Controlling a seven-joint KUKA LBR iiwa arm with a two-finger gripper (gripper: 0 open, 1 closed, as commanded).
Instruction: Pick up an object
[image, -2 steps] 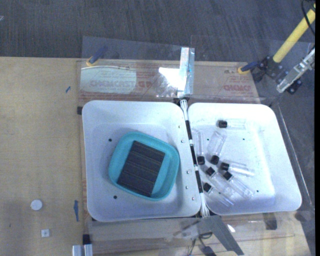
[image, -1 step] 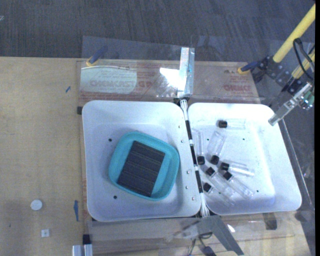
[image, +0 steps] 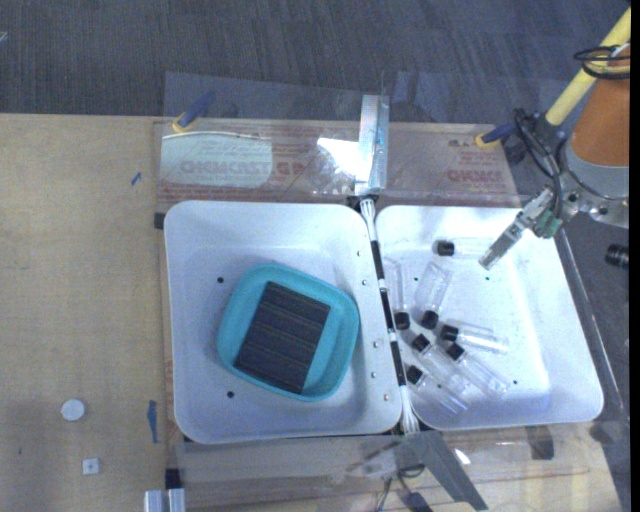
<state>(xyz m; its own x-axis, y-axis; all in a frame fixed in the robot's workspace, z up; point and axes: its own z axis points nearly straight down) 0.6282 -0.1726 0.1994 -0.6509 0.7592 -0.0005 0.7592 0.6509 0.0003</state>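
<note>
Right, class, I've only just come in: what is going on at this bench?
A robot arm reaches in from the right, its gripper hanging over the upper part of the right bin. That bin holds a scatter of clear vials with black caps. The gripper holds nothing. The left bin holds a teal tray with a dark ribbed block in it.

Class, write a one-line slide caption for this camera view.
Gripper poised over clear vials in right bin; teal dish left.
</note>
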